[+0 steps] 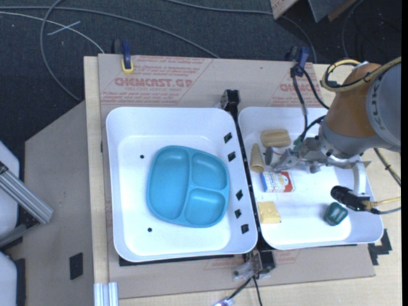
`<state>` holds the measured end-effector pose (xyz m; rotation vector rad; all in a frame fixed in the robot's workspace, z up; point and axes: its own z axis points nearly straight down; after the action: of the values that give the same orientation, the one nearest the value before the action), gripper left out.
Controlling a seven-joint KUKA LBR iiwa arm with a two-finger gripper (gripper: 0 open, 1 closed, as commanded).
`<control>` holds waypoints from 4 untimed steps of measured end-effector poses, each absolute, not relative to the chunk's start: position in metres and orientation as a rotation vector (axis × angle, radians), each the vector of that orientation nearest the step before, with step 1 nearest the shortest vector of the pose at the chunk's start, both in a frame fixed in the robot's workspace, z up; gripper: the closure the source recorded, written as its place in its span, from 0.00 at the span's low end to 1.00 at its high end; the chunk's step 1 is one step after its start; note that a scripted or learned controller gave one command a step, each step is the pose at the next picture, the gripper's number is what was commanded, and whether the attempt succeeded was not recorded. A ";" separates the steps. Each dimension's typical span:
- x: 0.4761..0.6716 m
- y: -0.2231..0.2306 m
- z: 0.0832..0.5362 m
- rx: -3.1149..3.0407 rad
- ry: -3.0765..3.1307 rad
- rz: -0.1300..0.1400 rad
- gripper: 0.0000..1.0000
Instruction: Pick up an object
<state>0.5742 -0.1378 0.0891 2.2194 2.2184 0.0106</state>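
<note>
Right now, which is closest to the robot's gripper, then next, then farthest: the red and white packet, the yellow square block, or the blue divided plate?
From the gripper:
1. Red and white packet, just below it.
2. Yellow square block, lower in the right bin.
3. Blue divided plate, in the left bin.

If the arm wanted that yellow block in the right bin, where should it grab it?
Probably from straight above, pinching the yellow block across its two long flat sides. It lies flat and apart from the carton, though the bin wall crowds its left side.
</note>
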 end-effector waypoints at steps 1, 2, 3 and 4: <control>0.572 -0.138 0.097 2.220 2.221 0.003 1.00; 0.568 -0.140 0.142 2.219 2.218 0.004 1.00; 0.569 -0.136 0.207 2.215 2.219 0.007 1.00; 0.571 -0.133 0.251 2.216 2.219 0.006 1.00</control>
<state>0.5712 -0.1335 0.2510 2.2157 2.2193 0.0062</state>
